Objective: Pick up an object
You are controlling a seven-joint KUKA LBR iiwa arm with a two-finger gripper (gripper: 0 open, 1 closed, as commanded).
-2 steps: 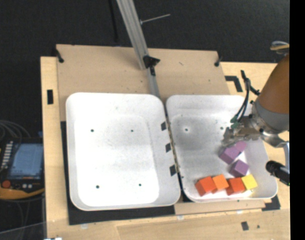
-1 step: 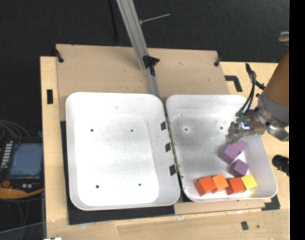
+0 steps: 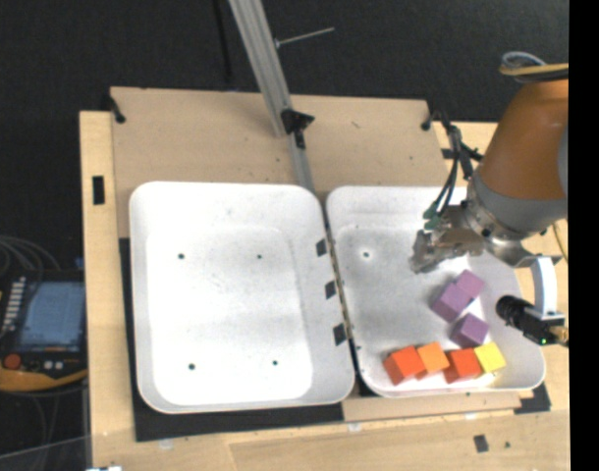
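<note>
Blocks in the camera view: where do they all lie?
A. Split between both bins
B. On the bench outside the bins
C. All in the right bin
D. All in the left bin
C: the two purple blocks and the row of orange blocks and a yellow block all sit in the right bin, near its front corner.

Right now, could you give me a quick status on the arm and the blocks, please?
Gripper low over right bin, nothing seen between its fingers. Purple blocks just beside it, untouched. Orange and yellow blocks lined along the near wall.
</note>
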